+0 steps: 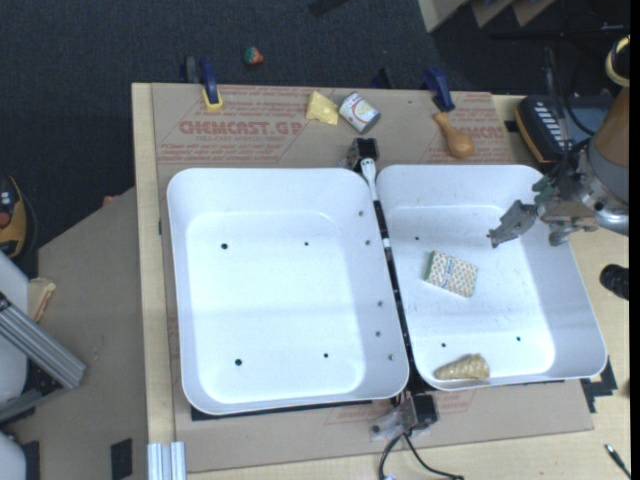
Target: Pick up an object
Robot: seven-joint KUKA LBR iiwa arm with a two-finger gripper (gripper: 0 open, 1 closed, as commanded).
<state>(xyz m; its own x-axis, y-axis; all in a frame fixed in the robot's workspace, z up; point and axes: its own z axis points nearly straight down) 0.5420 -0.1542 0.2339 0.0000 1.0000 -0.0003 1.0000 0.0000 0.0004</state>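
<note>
The gripper [506, 230] hangs over the right bin [560, 298], up-right of the packet [451, 273]; whether it is released or clenched, I cannot tell.

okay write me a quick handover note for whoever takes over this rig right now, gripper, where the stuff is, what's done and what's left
Gripper: hovering over the upper right part of the right bin, nothing between its jaws; I can't tell whether they are open or shut.
Objects: a small patterned packet lies mid-bin, below and left of the gripper. A tan crumbly piece sits against the near wall of the same bin.
Done: nothing picked up yet.
Left: descend on one object, likely the packet as it is closer, grasp and lift.
</note>
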